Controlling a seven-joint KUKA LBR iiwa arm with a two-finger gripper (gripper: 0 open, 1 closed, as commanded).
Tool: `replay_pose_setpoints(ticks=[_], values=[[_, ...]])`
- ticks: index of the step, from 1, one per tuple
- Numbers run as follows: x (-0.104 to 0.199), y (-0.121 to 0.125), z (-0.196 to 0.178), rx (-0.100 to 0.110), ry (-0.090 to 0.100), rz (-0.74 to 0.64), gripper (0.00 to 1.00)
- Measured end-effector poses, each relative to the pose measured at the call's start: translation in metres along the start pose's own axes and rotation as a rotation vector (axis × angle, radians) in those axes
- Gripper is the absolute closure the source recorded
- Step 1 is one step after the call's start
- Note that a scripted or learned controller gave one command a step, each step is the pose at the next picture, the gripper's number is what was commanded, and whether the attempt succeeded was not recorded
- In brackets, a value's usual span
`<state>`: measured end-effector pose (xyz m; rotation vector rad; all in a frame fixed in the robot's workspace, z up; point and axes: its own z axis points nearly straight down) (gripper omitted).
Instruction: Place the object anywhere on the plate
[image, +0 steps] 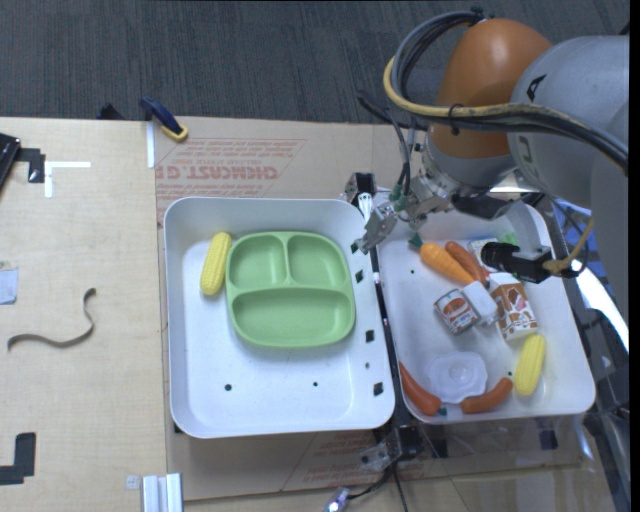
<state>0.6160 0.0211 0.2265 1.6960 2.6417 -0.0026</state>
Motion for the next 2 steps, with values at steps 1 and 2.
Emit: replay_pose_setpoints(ticks=[1,2], values=[[0.0732,0.0329,0.0448,0.003,0.001,0.196,0.0],[0.0719,0.0331,0.036,0.004,-0.002,0.193,1.0]])
